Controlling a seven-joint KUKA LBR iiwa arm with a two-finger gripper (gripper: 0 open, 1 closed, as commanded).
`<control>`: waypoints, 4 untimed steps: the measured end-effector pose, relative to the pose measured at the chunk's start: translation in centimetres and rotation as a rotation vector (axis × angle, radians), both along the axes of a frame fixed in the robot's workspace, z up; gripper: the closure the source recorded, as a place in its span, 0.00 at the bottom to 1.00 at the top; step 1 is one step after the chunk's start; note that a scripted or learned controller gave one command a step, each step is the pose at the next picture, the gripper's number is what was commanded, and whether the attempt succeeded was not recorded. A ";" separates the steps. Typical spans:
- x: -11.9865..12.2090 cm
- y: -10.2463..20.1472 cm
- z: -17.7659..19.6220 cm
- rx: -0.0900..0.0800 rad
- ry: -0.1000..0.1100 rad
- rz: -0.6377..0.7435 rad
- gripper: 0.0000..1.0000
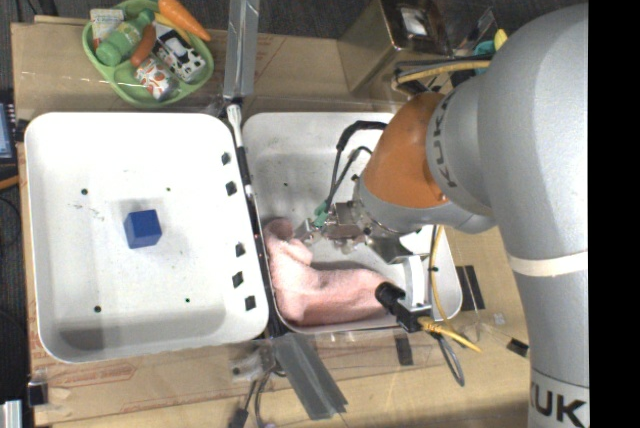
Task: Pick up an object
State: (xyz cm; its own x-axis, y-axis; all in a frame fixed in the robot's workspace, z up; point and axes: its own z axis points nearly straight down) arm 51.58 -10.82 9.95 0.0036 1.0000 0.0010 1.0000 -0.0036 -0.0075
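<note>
Pink cloth [315, 281] lies bunched along the near edge of the right bin [300, 141], and your pincer [335, 231] sits just above it, at its far side. You cannot tell its state. A blue cube [143, 228] rests mid-left bin [60, 146].

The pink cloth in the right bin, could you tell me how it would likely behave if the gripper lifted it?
The pink cloth lies rumpled and folded, so it is probably floppy and would drape from a pinch. It looks soft and likely light. It seems unlikely to roll or break, though a shallow grasp might slip off.
</note>
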 end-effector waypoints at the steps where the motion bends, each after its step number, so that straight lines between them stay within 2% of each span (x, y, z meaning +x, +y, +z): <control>1: 0.0 0.0 0.0 0.000 0.000 0.000 0.00; 2: -3.9 0.8 -0.9 0.000 -0.005 0.067 0.00; 3: 2.0 -4.0 -0.8 0.001 -0.005 0.189 0.00; 4: -3.9 -4.5 -0.8 0.002 -0.005 0.258 0.00</control>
State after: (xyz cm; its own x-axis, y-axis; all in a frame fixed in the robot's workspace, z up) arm 47.65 -15.33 9.15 -0.2522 0.9677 0.0021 0.9677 0.2522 -0.0020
